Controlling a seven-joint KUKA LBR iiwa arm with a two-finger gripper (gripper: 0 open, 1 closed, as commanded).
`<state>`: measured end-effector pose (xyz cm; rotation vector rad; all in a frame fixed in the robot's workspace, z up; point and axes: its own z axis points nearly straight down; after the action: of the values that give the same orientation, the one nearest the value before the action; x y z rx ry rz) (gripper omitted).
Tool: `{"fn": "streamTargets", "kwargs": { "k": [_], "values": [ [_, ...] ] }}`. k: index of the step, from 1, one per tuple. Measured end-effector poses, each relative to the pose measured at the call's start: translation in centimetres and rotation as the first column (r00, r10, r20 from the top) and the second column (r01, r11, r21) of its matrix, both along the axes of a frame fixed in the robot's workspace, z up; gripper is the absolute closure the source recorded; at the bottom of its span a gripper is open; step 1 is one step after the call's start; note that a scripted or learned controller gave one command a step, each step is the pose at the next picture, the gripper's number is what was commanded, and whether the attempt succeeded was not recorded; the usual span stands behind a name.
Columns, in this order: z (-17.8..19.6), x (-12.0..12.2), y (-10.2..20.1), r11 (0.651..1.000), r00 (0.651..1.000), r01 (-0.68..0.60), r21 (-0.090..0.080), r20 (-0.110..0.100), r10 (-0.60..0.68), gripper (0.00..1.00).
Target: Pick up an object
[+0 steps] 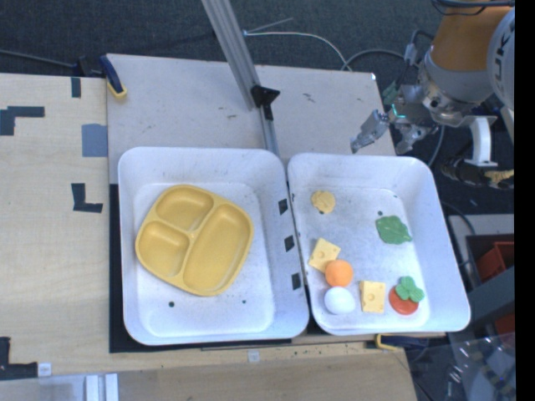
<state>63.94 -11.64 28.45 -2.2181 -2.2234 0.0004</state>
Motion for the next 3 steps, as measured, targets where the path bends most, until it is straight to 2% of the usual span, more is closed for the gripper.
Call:
{"fn": "streamTargets", "kwargs": {
  "k": [1,2,3],
  "values": [
    [-5.7,3.3,1.9,1.0,1.0,-0.001,-0.001,-0.004,0.001,0.0],
    [-4.8,2.7,-1.9,1.0,1.0,0.004,-0.003,0.0,-0.004,0.0],
    [-2.6,3.7,-1.5,1.0,1.0,0.0,-0.001,0.003,0.0,0.0]
  ]
}}
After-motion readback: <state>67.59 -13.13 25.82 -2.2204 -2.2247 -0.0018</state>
